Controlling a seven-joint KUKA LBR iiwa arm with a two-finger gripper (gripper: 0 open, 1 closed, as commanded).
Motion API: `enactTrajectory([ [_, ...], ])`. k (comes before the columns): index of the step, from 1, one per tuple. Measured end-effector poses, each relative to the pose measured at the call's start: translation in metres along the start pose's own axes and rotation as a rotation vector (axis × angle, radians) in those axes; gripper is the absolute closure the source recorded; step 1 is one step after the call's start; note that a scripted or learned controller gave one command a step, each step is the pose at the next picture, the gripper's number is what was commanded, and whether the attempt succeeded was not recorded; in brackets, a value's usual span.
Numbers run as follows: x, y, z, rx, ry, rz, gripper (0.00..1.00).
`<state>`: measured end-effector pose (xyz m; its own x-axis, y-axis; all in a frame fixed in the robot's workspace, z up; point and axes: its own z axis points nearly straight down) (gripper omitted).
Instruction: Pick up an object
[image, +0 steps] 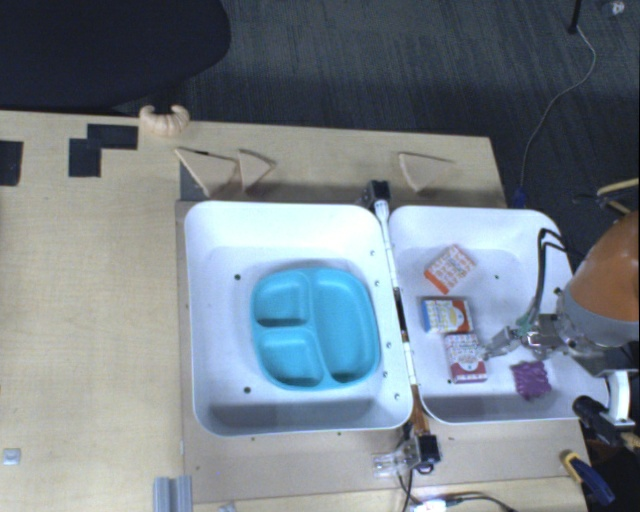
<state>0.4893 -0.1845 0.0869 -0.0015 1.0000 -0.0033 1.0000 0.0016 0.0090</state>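
The right bin (520, 232) holds several small items. An orange and white packet (449, 268) lies toward the back, a blue and yellow packet (444, 314) sits in the middle, and a red and white packet (465, 357) lies near the front. A purple object (531, 379) rests at the front right. My gripper (503, 342) reaches in from the right, low over the bin floor. Its tip is between the red and white packet and the purple object, close to the packet's right edge. Nothing shows held in it.
The left bin (215, 300) contains a blue divided tray (315, 325). The arm's orange band (612, 272) hangs over the right bin's right rim. A cable (545, 270) runs along that side. Wooden bench surface surrounds the bins.
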Motion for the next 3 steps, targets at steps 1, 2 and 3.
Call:
enactTrajectory([
  [1, 0.0, 0.002, -0.012, -0.006, -0.001, 0.0, 1.0],
  [2, 0.0, 0.002, -0.012, -0.006, -0.001, 0.0, 0.0],
  [3, 0.001, 0.004, -0.022, -0.01, -0.001, -0.002, 1.0],
])
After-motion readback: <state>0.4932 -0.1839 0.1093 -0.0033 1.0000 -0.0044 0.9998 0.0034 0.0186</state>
